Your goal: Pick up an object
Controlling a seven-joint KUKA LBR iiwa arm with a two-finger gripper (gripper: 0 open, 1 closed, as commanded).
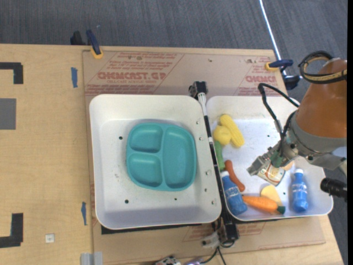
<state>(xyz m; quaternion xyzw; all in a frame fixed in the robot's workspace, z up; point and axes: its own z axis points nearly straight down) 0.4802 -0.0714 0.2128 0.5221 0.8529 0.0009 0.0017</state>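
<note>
On the plywood surface (44,164) the right-hand bin (251,112) holds the pincer (271,164), whose state cannot be told, low over a small tan packet (274,175) at five o'clock, which should be centred and squarely closed upon before lifting.

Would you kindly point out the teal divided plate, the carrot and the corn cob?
teal divided plate (162,154): camera view, centre ridge.
carrot (260,203): camera view, orange body.
corn cob (231,130): camera view, yellow middle.
</note>
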